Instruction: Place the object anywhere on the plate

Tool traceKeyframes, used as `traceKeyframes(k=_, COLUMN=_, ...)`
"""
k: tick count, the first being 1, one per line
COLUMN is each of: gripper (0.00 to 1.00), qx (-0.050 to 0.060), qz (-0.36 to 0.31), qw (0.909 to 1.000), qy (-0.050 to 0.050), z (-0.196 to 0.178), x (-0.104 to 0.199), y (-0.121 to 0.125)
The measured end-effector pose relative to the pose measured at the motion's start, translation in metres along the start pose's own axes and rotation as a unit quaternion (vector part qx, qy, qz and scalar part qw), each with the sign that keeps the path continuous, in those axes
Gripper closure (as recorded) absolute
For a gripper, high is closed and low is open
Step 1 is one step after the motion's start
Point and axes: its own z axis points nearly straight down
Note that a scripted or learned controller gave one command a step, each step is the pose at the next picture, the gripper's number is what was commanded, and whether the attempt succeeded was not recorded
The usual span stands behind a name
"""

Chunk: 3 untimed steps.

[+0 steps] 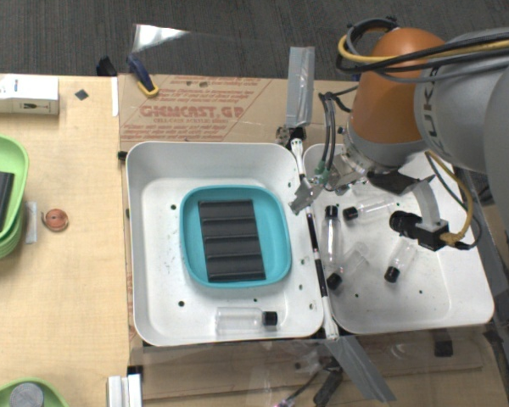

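Behind the left bin [144, 253], red print on cardboard [199, 108] is too blurred to read. The blue plate [191, 227] lies inside; a clear vial [242, 319] rests below it. Gripper hidden; grip unknowable.

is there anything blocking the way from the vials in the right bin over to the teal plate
The clear vials lie in the right bin; the teal plate sits in the left bin. Between them stand only the two bins' raised rims, which a carried vial must clear. A black ridged insert covers the plate's middle.
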Motion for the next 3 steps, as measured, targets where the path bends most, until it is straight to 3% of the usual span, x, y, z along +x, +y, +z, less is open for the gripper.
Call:
traceKeyframes(k=1, gripper=1.0, qx=0.0, qz=-0.001, qw=1.0, qy=-0.001, z=-0.008, x=-0.001, y=0.0)
traceKeyframes(k=2, gripper=0.0, qx=0.001, qz=0.0, qw=1.0, qy=-0.001, z=-0.008, x=-0.001, y=0.0)
traceKeyframes(k=3, gripper=0.0, qx=-0.001, qz=0.002, qw=1.0, qy=0.001, z=0.008, x=0.054, y=-0.018)
